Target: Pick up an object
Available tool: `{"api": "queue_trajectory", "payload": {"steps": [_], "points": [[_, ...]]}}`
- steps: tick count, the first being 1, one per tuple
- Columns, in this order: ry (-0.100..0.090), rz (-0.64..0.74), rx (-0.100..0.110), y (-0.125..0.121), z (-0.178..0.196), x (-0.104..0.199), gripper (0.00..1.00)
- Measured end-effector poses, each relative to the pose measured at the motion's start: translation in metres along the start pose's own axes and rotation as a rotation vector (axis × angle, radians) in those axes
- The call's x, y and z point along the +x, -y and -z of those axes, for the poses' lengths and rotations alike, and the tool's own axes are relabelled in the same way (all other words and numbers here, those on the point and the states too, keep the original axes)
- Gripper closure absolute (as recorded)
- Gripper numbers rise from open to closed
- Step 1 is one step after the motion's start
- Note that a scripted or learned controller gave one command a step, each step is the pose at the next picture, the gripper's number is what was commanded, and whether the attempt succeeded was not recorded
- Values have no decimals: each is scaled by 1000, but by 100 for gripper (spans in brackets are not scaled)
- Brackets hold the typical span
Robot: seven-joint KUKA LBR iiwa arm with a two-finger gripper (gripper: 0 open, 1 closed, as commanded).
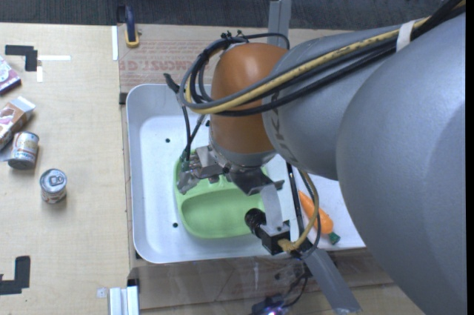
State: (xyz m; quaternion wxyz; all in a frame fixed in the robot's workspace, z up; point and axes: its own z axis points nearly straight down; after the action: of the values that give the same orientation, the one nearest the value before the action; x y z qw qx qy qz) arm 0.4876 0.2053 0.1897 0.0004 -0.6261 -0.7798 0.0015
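From above, the arm's orange band [241, 102] hangs over the white bin [148, 180], and the gripper [222, 176] sits low at the upper edge of a green bowl [215, 213] lying in that bin. Whether the fingers are apart or together cannot be told; the wrist hides them. A carrot [315, 216] lies just right. Two cans [53, 185] stand on the tabletop [74, 254] at left.
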Motion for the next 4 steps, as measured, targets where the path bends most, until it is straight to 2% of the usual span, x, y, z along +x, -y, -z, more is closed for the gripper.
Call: {"api": "queue_trajectory", "payload": {"steps": [1, 2, 3, 4], "points": [[1, 151, -3, -9, 121, -78, 0], [0, -39, 0, 13, -29, -10, 0], [1, 86, -2, 14, 189, -14, 0], [1, -303, 1, 17, 140, -28, 0]]}}
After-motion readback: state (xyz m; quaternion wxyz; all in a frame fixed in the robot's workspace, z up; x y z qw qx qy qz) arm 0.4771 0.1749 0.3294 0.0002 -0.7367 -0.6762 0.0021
